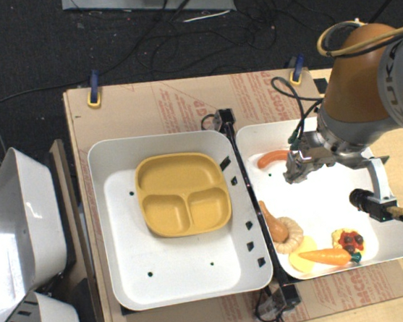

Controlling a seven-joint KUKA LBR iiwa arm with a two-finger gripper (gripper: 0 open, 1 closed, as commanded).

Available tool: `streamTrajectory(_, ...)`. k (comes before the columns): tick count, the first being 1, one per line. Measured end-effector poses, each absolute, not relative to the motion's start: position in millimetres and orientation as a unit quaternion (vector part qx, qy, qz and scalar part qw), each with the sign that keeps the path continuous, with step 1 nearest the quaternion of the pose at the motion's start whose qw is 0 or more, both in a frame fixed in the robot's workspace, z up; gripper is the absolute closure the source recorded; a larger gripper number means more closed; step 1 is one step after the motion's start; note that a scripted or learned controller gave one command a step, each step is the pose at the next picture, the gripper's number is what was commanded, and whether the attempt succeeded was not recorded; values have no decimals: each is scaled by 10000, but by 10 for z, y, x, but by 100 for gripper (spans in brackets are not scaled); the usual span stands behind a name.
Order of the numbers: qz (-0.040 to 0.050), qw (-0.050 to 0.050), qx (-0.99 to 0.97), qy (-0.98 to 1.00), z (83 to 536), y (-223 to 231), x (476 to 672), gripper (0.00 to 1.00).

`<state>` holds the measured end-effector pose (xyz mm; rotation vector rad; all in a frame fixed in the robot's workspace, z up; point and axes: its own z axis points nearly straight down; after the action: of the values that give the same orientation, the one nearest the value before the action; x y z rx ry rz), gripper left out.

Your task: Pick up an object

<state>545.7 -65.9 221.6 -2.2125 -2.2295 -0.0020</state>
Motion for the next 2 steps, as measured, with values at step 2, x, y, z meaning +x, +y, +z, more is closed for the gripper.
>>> streamTrajectory(2, 8, 17, -7042, -7100, 2182, 363, 5250, 100)
